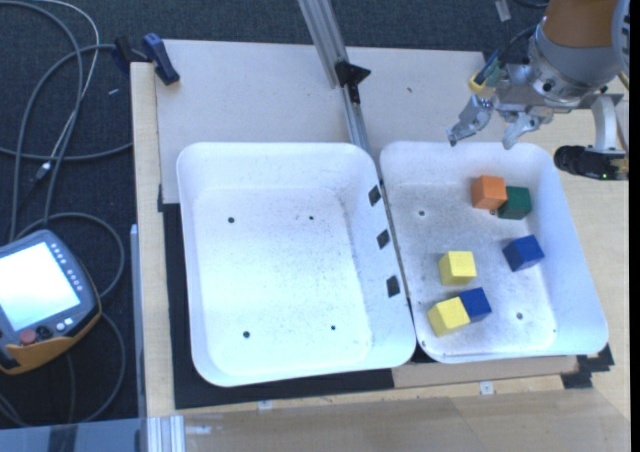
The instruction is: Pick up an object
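Above the right bin's far rim: we see the gripper (484, 132) hanging with its two fingers spread apart, nothing between them.
Arm: grey with an orange band (585, 2), it reaches in from the upper right corner of our view.
Right bin (570, 270): white and shallow, it holds all six blocks we can count.
Orange block (488, 192): near the far side of the right bin, below and just right of the gripper, touching the green block (516, 202) on its right.
Blue block (522, 252): alone toward the bin's right side, apart from the others.
Yellow block (458, 266): near the bin's middle, standing by itself.
Front pair: a second yellow block (449, 314) and a second blue block (475, 302) sit touching, close to the near rim.
Left bin (200, 190): white, beside the right one, the two rims meeting along black clips (382, 238).
Bench (240, 90): pale board under both bins, with a metal rail (318, 10) slanting across its far part.
Floor at left: we note a handheld pendant (40, 295) with a lit screen, and loose cables (60, 70).
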Available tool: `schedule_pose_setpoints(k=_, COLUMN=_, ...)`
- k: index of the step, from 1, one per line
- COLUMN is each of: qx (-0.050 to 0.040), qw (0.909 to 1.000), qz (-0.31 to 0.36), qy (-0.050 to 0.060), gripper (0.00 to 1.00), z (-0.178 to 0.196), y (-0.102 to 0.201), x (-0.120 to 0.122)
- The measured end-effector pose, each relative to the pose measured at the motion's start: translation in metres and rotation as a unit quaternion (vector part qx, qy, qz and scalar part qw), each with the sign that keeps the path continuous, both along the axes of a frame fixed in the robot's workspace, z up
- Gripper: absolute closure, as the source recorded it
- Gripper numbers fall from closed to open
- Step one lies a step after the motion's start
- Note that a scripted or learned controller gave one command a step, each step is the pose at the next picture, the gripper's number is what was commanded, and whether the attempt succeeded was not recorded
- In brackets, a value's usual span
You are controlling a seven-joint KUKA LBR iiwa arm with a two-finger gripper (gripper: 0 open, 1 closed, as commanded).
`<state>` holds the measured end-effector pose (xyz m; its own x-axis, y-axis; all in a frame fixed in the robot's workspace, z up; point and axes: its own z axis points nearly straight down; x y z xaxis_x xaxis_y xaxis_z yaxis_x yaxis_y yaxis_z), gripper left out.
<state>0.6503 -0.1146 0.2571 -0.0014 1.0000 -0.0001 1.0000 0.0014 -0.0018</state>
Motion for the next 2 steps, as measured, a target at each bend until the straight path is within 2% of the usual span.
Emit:
schedule_pose_setpoints(k=1, qx=0.0014, qw=1.0000, qz=-0.001, qy=0.004, gripper=0.00, z=-0.054, y=0.008, x=-0.066)
schedule_pose_setpoints(k=2, qx=0.0017, qw=1.0000, qz=-0.001, qy=0.005, gripper=0.00, z=-0.160, y=0.011, x=-0.121)
